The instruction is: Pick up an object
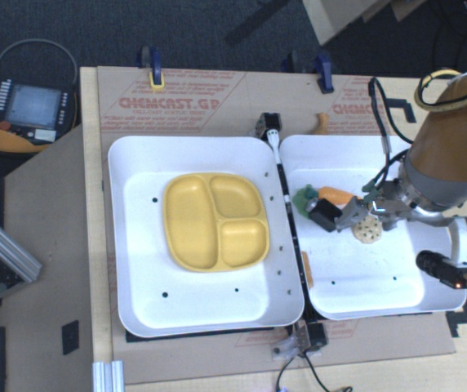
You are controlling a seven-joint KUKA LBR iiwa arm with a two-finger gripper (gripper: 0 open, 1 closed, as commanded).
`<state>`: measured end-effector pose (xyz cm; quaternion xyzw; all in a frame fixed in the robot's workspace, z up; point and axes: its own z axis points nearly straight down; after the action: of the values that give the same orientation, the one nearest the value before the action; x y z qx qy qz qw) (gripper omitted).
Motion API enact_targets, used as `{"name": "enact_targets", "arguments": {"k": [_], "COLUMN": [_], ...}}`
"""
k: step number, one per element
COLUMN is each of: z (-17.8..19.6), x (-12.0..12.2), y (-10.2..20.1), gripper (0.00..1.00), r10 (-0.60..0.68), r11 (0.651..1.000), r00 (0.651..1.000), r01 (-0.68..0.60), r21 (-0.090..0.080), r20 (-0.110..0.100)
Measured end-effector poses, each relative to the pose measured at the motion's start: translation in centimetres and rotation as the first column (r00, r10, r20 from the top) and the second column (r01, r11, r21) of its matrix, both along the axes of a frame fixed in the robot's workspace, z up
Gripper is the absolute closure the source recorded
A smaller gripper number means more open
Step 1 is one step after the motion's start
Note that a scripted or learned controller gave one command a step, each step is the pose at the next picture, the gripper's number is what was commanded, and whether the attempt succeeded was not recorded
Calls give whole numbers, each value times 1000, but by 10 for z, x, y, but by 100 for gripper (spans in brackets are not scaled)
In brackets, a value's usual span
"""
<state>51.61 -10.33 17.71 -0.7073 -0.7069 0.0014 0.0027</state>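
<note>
Two white bins sit on brown board; left bin (135, 284) holds a yellow divided plate (215, 220). Gripper (349, 216) hovers in right bin (380, 288) beside a black object (323, 215); finger state I cannot tell.

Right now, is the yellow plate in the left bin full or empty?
Empty. The yellow plate lies flat in the left bin, and all three of its compartments show only bare yellow surface.

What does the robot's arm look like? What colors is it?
The arm is fat, round and grey, with an orange band near the top of it. Black cables loop beside it. At its end sits a small gripper of grey and black parts.
</note>
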Motion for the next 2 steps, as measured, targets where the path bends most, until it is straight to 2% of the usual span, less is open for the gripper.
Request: {"name": "enact_targets", "arguments": {"k": [1, 2], "z": [-63, -94], "x": [2, 1], "y": [2, 2], "gripper": [0, 0], "r10": [0, 0], "r11": [1000, 1000], "r00": [1000, 1000], "r01": [0, 0], "r21": [0, 0], "r20": [-1, 1]}}
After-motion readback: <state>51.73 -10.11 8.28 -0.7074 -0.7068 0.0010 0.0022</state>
